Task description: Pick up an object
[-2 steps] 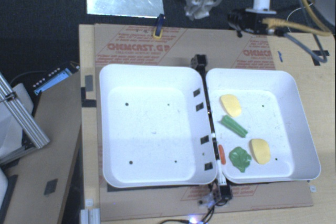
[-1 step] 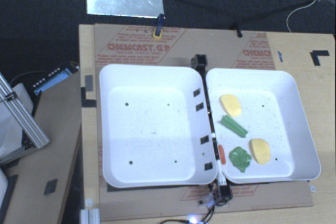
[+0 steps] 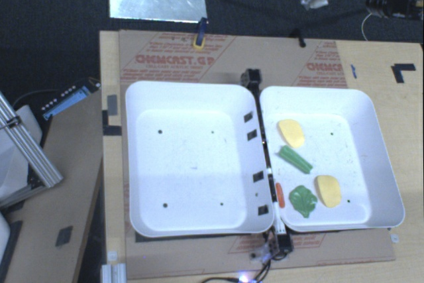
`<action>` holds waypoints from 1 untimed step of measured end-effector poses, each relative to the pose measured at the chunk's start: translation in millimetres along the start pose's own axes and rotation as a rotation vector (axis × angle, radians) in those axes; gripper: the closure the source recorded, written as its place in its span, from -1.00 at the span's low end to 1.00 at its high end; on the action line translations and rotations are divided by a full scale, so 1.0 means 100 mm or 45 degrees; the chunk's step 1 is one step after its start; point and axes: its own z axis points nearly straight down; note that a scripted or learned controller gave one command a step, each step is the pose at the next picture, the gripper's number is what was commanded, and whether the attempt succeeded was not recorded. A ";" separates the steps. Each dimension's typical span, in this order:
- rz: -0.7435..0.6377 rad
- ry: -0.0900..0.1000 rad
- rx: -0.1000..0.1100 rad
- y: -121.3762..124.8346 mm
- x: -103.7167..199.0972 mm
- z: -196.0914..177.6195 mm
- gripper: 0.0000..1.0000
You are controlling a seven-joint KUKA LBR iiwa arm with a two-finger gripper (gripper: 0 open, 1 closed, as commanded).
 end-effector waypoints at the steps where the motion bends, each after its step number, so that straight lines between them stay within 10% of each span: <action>1: 0.008 -0.005 -0.001 0.28 -0.90 0.01 1.00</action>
